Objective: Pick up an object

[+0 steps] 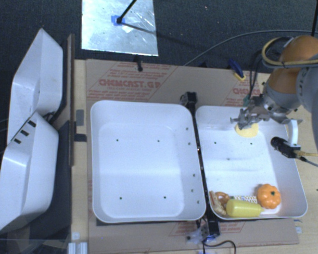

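1. Pale yellow disc (247,131) lies at the far edge of the right bin (297,199); my gripper (248,119) sits right over it.
2. Fingers: can't tell whether apart or together.
3. Step: reaching for the grasp. Next: close on the disc, then lift straight up.

Two white bins (144,115), four small objects (243,207)
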Controlling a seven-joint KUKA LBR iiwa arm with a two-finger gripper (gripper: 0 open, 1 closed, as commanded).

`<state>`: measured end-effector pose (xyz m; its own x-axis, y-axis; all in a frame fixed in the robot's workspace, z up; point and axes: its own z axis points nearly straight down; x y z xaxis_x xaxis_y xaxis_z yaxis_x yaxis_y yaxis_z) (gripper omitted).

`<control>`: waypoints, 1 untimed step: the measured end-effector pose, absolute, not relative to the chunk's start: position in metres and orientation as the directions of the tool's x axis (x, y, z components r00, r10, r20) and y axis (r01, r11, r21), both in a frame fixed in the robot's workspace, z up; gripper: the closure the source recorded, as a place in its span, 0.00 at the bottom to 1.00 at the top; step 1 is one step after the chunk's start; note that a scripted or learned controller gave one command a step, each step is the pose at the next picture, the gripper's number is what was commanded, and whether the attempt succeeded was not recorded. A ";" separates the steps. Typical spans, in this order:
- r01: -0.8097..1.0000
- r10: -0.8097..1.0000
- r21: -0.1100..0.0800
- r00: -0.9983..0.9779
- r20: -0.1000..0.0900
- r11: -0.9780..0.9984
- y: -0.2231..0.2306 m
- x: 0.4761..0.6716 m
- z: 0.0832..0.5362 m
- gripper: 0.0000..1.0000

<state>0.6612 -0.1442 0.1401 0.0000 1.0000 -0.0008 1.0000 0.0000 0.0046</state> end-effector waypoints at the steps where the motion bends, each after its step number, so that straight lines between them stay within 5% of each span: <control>1: 1.000 1.000 0.005 -0.002 -0.001 0.002 -0.135 0.664 0.189 1.00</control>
<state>0.6639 -0.1351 0.1888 -0.0016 1.0000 -0.0007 1.0000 0.0016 0.0055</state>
